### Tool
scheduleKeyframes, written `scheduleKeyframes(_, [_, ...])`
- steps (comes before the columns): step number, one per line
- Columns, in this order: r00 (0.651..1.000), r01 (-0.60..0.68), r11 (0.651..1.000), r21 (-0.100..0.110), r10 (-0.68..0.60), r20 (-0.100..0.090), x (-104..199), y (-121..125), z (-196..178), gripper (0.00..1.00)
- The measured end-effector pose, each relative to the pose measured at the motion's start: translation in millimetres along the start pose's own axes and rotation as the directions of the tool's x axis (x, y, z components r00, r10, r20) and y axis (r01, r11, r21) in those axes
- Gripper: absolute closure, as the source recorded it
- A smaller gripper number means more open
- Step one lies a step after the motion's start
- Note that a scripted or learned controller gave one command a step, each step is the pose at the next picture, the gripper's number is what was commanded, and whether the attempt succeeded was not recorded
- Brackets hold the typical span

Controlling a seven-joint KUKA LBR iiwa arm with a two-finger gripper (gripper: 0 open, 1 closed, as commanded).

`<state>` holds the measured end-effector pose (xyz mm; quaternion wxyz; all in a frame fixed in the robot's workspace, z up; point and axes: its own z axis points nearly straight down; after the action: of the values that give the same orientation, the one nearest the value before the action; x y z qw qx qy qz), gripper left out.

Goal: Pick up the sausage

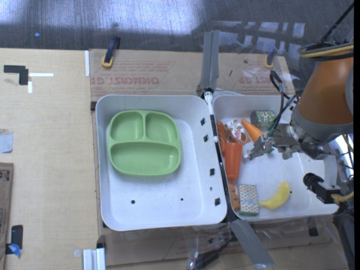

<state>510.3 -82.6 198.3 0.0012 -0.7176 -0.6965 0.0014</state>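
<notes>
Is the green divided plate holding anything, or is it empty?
Empty. The green plate lies flat in the left bin, all three compartments showing bare green.

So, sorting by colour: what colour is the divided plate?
Light green divided plate, clear in the camera view.

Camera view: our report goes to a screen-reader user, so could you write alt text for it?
The arm's tool hangs over the right bin, beside a long orange-red sausage, a carrot, a banana and a small box. The left bin holds a green divided plate.
</notes>
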Motion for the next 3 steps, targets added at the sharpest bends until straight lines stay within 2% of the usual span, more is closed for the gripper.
scheduleKeyframes(1, [0.999, 0.047, 0.999, -0.001, -0.047, 0.001, 61.5, 21.2, 7.8, 0.00])
scheduleKeyframes(2, [0.998, 0.060, 0.998, -0.001, -0.060, 0.001, 82.1, 70.0, 7.4, 0.00])
scheduleKeyframes(3, [0.993, 0.116, 0.993, -0.004, -0.116, 0.001, 101.0, 41.0, -11.7, 0.00])
